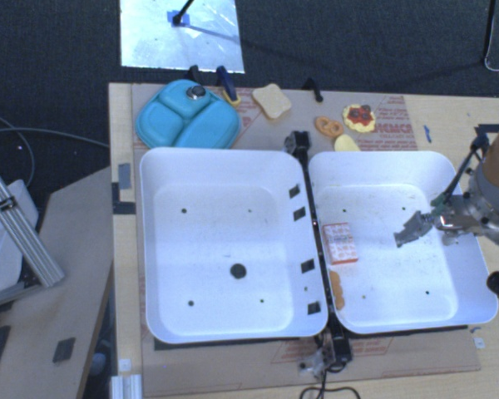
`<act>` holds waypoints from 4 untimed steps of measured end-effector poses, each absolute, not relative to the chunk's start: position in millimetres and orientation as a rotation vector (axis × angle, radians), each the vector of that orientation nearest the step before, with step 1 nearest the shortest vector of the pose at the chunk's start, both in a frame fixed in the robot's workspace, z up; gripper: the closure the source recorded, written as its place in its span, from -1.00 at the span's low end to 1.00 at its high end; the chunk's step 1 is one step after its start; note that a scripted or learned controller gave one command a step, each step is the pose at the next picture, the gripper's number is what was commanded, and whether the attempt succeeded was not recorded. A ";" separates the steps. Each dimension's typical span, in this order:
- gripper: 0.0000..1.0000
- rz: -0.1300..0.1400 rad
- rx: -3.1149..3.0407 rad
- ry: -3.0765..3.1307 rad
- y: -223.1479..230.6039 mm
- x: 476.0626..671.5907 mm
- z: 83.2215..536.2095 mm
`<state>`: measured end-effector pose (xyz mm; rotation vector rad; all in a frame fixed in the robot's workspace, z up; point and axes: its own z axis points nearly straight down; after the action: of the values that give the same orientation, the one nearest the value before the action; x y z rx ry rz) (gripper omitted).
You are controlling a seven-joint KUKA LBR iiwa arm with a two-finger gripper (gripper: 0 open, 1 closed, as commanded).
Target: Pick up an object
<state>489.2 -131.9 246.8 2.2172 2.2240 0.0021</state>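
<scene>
Packet (339, 243) lies flat at the right bin's (449, 169) left wall, a tan stick (337, 289) just below it. My fingers (409, 229) hover mid-bin, well apart from both; whether they're parted I cannot tell. Closing here would likely grab nothing, and the wall crowds any grip.

small red-printed packet (339, 243), print too small to read

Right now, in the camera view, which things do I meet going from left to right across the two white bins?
Small dark round object in the left bin → red-and-white packet in the right bin → gripper above the right bin.
</scene>
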 end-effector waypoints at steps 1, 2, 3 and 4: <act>-1.00 0.002 2.213 2.233 -56.9 487.1 182.0; 1.00 0.007 2.216 2.220 -60.5 488.5 195.2; 1.00 0.012 2.203 2.234 34.4 544.1 216.2; 1.00 0.000 2.224 2.218 -14.1 505.1 223.5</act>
<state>505.1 -14.1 223.5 2.2237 2.2180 0.0000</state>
